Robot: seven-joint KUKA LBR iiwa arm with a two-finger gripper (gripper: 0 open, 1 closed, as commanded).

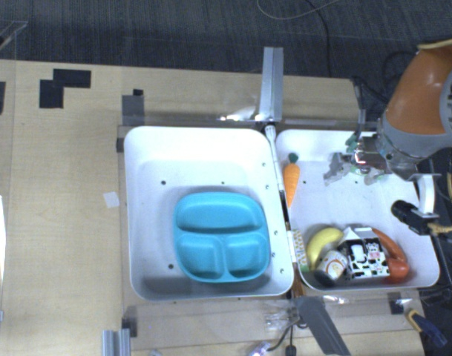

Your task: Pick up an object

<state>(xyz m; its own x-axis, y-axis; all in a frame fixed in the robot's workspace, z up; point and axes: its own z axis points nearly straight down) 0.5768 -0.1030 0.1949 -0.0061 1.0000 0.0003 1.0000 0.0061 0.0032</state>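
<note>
A grey robot arm with an orange band reaches over the right-hand white bin, its two-finger gripper hanging above the bin's bare upper floor. From this slanted overhead angle the fingers read as a small grey cluster, and whether they stand wide or narrow cannot be told; nothing is visibly held between them.

The objects on offer lie elsewhere in the same bin. A toy carrot, orange with a green top, lies lengthwise against the bin's left wall, well apart from the gripper and to its left. The rest are crowded along the bin's near edge: a yellow banana at the left of the pile, a small round can just beside and below it, a black-and-white printed packet touching the can, and a red-orange item curving around the packet's right side. A black part of the arm's rigging juts over the bin's right rim.

The neighbouring left bin holds a blue divided tray, three compartments facing up, set toward that bin's near side. Both bins sit on a pale wooden bench, with a metal upright standing at the far end of the seam between them.
</note>
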